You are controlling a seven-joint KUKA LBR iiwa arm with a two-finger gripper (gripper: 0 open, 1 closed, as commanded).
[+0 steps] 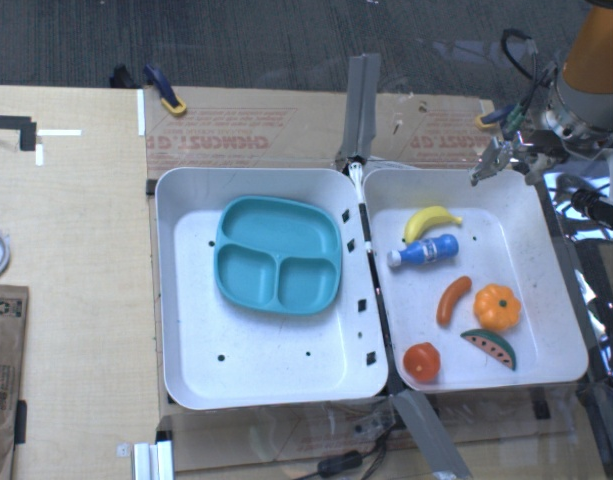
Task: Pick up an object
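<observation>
Gripper sits over my right bin's far right corner; its state I cannot tell, and I see nothing held. Banana, bottle, sausage, orange, tomato, and melon slice lie in that bin. Pick not yet begun.

Grey arm with orange band, black cables.

There were two shallow white bins, one teal divided plate, one yellow banana, one blue-and-white bottle, one orange sausage, one small orange pumpkin, one red tomato and one watermelon slice.
</observation>
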